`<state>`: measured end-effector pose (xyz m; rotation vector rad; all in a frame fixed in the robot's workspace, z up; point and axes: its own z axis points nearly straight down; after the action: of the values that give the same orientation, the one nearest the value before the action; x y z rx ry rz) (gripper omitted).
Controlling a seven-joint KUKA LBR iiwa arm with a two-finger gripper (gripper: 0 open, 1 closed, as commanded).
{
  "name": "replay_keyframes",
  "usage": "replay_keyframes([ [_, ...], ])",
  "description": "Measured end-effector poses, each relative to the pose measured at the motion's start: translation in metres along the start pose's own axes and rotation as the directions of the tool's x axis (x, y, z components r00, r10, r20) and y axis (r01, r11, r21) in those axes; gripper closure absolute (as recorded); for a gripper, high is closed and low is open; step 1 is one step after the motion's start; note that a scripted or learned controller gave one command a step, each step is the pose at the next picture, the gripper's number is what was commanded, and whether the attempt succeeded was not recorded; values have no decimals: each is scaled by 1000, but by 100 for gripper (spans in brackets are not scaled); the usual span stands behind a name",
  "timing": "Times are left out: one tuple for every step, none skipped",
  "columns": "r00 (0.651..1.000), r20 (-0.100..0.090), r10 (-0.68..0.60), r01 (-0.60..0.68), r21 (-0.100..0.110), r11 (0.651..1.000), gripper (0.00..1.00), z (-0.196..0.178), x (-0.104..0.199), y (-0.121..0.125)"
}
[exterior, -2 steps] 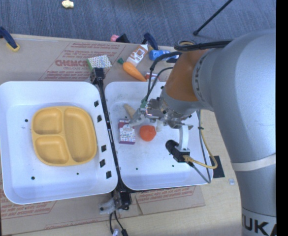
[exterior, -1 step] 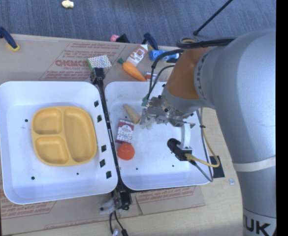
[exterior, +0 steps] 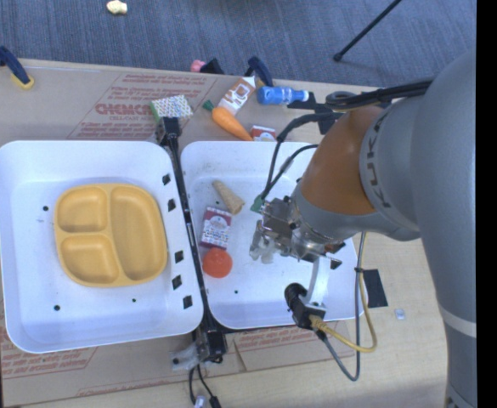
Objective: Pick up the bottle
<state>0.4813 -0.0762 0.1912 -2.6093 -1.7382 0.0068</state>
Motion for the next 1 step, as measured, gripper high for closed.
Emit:
replay_keyframes([
  [995,0,-102,102,-1,995,100,0,64,-33],
])
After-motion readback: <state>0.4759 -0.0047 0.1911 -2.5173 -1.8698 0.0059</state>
